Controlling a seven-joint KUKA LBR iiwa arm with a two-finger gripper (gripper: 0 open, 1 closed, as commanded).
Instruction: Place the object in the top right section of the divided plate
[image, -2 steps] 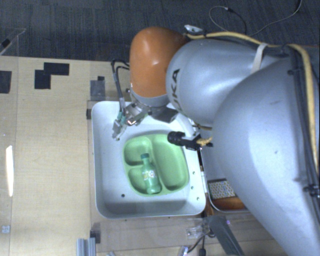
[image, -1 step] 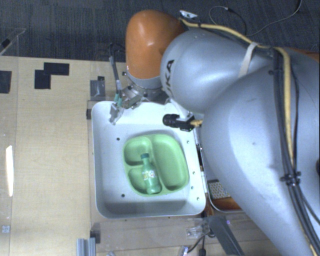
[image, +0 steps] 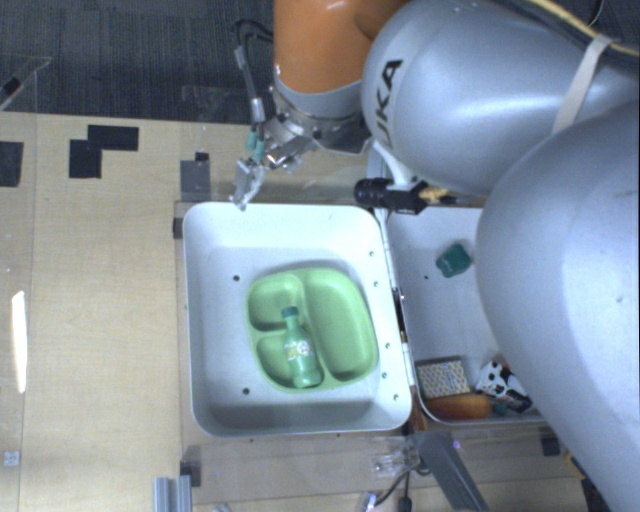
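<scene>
Bottle lying in the green divided plate, neck toward the far side, its body in the near-left pocket and its cap over the ridge between the two small left pockets. I read it as a small clear-green bottle with a pale label. Plate sits near the middle of the left white bin, its one long section on the right, two smaller ones on the left.

Gripper hangs past the far rim of that bin, above the bench, well apart from plate and bottle. Nothing between its fingers that I can see; whether they stand apart or together I cannot tell from this angle, the tips are small and blurred.

My judgement: bottle is in the plate, but which pocket counts as "top right" depends on how the plate is read, and I can't settle it from here. With the arm pulled clear and up, this looks to me like a release already made rather than a pick about to start.

Right bin mostly under the arm: a teal block, a speckled sponge-like pad, an orange item and a black-and-white piece at its near end.
</scene>
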